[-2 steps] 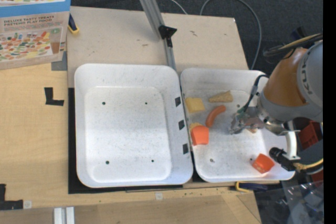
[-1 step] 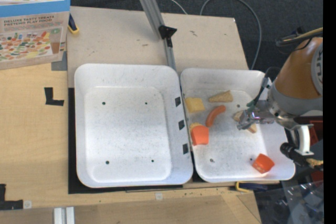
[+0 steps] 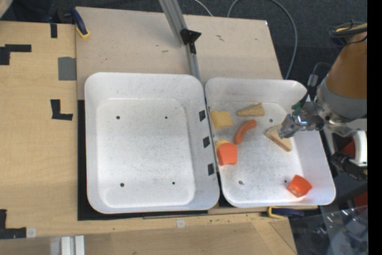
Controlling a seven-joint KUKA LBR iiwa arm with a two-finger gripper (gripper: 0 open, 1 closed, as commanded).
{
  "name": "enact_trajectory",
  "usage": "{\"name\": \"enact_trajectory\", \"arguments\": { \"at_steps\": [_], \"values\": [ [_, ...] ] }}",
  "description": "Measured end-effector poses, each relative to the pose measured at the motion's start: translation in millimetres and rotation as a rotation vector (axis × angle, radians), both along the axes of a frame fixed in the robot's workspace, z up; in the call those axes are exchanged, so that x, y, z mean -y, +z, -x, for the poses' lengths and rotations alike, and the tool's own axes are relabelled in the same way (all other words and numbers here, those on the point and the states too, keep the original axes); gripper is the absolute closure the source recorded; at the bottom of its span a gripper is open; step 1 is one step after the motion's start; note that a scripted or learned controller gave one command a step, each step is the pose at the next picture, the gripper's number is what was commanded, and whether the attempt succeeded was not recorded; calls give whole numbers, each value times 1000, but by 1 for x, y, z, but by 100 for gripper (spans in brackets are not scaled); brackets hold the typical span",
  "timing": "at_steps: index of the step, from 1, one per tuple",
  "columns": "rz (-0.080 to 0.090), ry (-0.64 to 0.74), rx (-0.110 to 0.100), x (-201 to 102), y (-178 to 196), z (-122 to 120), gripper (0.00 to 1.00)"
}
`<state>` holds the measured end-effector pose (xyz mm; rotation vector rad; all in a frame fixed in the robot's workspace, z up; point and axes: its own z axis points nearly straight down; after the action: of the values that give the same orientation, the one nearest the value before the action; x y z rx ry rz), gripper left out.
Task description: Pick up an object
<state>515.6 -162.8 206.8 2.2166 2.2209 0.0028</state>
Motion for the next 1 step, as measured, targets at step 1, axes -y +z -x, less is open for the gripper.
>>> {"name": "enact_trajectory", "arguments": {
  "at_steps": [1],
  "values": [
    [-3,6,-4,-59,8,-11,100]
  ]
}}
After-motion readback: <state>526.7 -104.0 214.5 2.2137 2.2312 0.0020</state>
